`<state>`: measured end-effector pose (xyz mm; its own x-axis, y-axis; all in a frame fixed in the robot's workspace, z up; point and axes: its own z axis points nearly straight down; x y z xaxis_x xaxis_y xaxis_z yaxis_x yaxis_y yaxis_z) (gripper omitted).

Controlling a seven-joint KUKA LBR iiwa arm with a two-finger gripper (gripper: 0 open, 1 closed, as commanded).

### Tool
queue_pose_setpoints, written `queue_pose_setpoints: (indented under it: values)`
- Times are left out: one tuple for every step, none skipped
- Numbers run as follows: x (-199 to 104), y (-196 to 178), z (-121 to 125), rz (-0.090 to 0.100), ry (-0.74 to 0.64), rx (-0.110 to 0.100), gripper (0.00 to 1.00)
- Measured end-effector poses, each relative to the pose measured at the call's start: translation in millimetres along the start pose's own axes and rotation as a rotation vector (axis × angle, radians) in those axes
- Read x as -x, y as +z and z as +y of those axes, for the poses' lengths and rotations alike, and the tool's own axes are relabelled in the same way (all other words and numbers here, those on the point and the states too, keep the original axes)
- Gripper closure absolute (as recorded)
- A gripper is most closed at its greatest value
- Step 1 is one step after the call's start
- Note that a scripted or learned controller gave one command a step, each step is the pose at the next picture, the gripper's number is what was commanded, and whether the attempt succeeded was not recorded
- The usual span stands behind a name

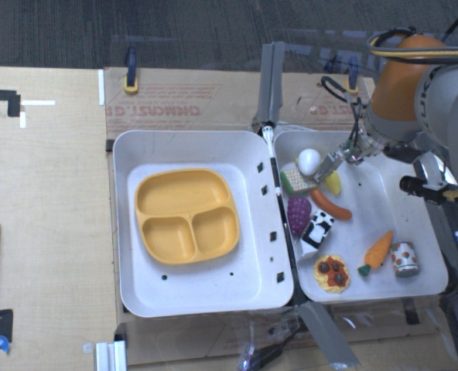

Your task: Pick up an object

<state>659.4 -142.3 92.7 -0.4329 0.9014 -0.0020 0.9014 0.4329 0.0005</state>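
— What is under your gripper (327, 168)?

— A smooth white egg (309, 161), round and a little shiny, in the right bin (422, 284), touching a yellow banana (333, 182) and a green ridged block (293, 179). If my fingers are spread or pinching, I cannot tell.

— Any writing?

— Red mirrored letters on the cardboard (182, 99); I cannot read them surely.

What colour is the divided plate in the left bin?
Yellow-orange; the divided plate shows clearly in the camera view, lying in the left bin.

Dark carpet floor (175, 14), light wooden bench (43, 207), brown cardboard sheet (190, 103) under bins
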Motion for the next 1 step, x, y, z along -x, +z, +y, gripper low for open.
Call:
queue_pose_setpoints:
  values:
    - [-31.3, 0.3, -69.6, 0.001, -0.197, 0.000, 0.00]
